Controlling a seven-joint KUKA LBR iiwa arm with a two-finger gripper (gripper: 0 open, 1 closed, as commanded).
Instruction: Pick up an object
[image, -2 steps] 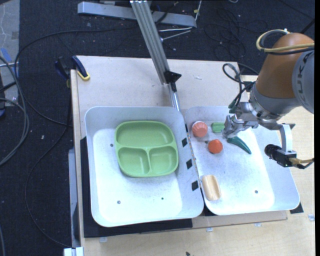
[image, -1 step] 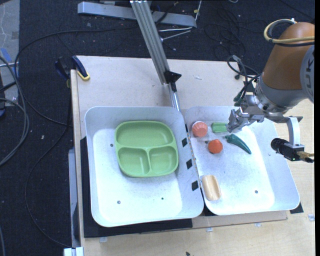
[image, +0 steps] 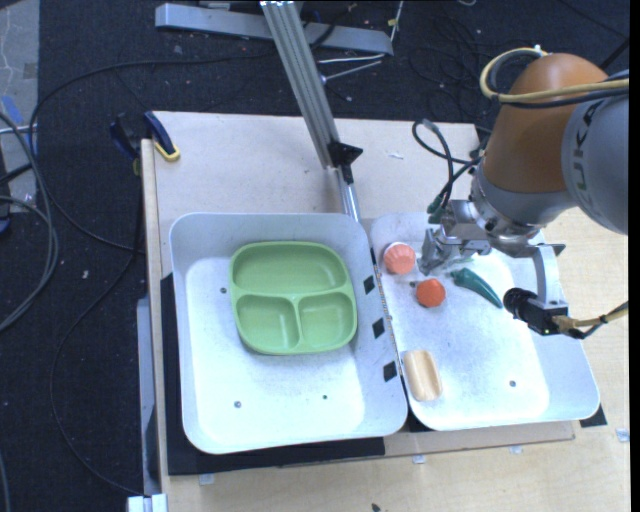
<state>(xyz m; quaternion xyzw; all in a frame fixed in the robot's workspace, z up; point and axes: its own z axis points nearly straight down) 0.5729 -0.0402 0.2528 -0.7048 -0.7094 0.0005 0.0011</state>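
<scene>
Dark cable-strewn floor around the tabletop (image: 250, 150), and the hand (image: 437, 258) hangs low in the right bin (image: 520, 385) just above the small orange ball (image: 431, 292), probably lining up; can't tell its grip state.

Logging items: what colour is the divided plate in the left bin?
Light green, clearest in the camera view: divided plate.

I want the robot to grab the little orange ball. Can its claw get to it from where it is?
Probably yes. The claw hangs in the right bin, just above the orange ball. Nothing lies between them. The pinkish ball and green piece sit close by, but off to the sides.
</scene>
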